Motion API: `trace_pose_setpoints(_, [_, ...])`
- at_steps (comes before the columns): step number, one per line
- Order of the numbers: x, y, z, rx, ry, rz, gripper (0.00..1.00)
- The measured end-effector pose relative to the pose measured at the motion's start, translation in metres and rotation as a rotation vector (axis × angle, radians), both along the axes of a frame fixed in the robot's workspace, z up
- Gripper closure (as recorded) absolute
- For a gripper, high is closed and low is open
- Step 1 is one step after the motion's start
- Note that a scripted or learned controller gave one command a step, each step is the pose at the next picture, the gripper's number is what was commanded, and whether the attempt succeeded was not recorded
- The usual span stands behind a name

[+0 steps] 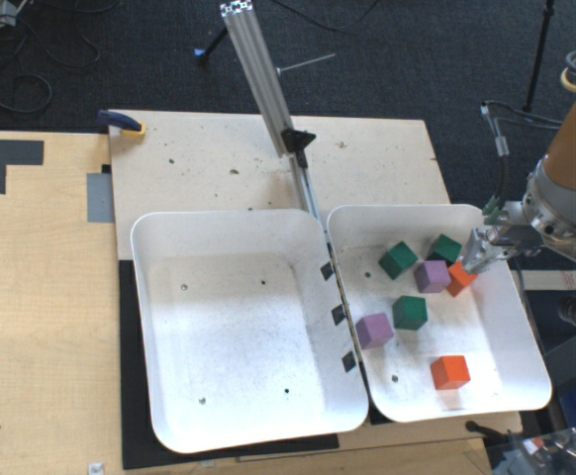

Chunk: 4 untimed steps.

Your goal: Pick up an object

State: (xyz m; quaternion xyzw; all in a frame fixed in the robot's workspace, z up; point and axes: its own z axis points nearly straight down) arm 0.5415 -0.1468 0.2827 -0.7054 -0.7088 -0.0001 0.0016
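Note:
The right bin (526,349) holds several small blocks. Two are green (399,259) (410,312), a third green one (445,247) sits farther back, two are purple (432,275) (374,330), and one orange block (451,371) lies near the front. My gripper (474,258) reaches in over the bin's right wall, tilted down to the left. A second, small orange block (458,279) sits right at its tip, partly covered by it and touching the purple block beside it. Whether that block is gripped is not visible.
The left bin (169,265) lies beside the right one, with black clips (336,313) along the shared wall. A slanted aluminium post (263,77) rises behind the bins. A blue-and-yellow clamp (122,123) sits at the board's back left corner.

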Motion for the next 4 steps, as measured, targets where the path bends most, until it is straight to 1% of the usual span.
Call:
trace_pose_setpoints(1, [-0.009, 0.052, -0.017, 0.0, 0.003, -0.001, 1.0])
trace_pose_setpoints(3, [-0.009, 0.159, -0.014, 0.0, 0.001, 0.0, 1.0])
trace_pose_setpoints(4, [-0.01, 0.202, -0.032, -0.001, 0.005, -0.001, 1.0])
